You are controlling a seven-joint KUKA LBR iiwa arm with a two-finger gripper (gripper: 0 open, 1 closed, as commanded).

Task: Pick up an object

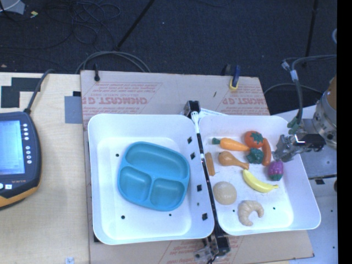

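Single fixed camera, mounted above the surface [60, 147], looking down at a slant from the near side. Both white bins fall inside the frame: left bin [104, 142], right bin [300, 208], side by side at mid-distance. Far edge of the view takes in dark floor with cables [93, 21]. The arm [324, 120] enters from the right edge.

Arm [329, 120] cut off at right edge; fingers [284, 147] blurred, state prob. unreadable.
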